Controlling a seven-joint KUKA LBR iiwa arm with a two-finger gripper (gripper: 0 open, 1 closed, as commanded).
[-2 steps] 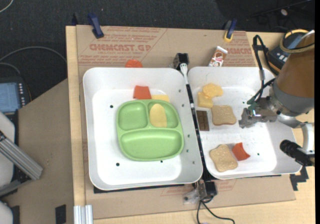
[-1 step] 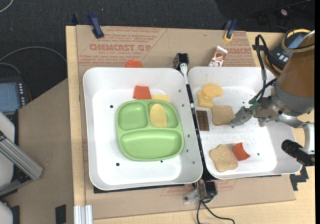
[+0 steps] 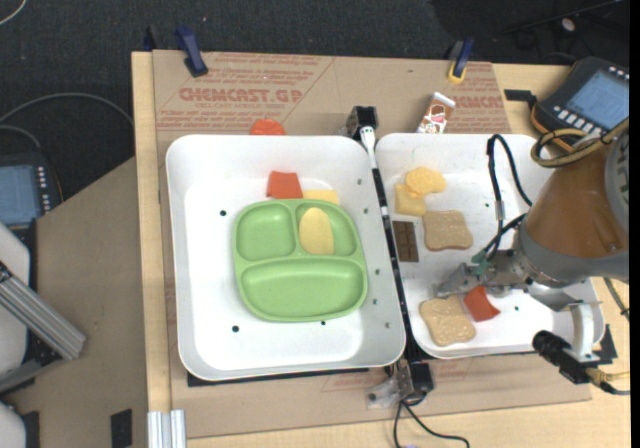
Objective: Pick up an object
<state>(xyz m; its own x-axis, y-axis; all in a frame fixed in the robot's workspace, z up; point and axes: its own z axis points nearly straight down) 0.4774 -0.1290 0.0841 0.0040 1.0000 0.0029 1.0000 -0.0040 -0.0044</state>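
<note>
Bins sit side by side on the table (image 3: 150, 236), and the green divided plate (image 3: 298, 261) in the left bin (image 3: 200, 326) serves as the landmark. On that plate, in its upper right compartment, lies a pale yellow oval piece (image 3: 316, 231). Just above the plate, touching its upper rim, stands a red block (image 3: 284, 184), with a yellow slice (image 3: 324, 197) beside it.

To the right of the plate, across the dividing rims, is the right bin (image 3: 520, 151). Nearest the plate lies a dark brown bar (image 3: 405, 240) along that bin's left wall. Farther right and higher than the plate's top edge is a yellow lumpy toy (image 3: 418, 189); below it rests a slice of toast (image 3: 447, 230). Level with the plate's lower edge lies a second toast slice (image 3: 446, 321), and just beside it, farther from the plate, a small red piece (image 3: 481, 304).

The grey arm (image 3: 575, 226) comes in from the far side of the right bin, and the hand (image 3: 470, 281) hangs low over the red piece, between the two toast slices. I cannot tell how the hand is set, nor whether it touches the red piece.

A small carton (image 3: 436, 114) lies on the table above the right bin.
</note>
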